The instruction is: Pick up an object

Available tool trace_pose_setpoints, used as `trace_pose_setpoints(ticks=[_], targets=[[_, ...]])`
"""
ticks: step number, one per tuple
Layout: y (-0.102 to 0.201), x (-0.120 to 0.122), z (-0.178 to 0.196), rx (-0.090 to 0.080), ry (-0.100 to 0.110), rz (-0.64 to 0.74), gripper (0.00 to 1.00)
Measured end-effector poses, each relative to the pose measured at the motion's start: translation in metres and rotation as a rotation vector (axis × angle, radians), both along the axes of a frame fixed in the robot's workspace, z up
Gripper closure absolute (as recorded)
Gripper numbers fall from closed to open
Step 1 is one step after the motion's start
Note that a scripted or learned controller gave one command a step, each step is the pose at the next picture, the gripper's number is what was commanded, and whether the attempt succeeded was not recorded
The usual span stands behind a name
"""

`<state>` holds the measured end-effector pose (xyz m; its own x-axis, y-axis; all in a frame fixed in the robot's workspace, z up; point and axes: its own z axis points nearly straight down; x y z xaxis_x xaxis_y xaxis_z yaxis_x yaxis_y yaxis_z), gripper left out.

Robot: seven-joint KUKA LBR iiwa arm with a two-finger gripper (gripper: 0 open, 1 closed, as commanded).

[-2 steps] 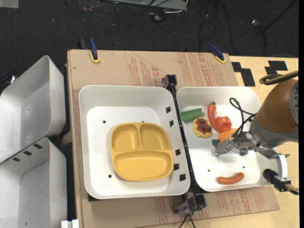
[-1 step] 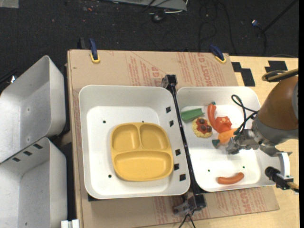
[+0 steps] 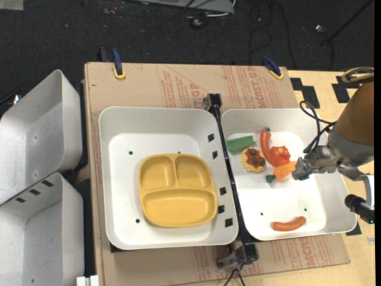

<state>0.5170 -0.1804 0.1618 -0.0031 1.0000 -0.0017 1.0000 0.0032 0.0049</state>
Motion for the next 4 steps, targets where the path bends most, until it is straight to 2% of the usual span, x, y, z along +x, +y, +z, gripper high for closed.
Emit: trace_pose_setpoints(ticks=[2, 3, 4], targets=[[0.003, -0.002, 0.125, -0.001, -0.001, 0.001, 1.00], [0.055, 0.002, 0.108, 0.003, 0.005, 0.004, 1.00], [0.112, 0.013, 0.110, 0.003, 0.004, 0.006, 1.00]])
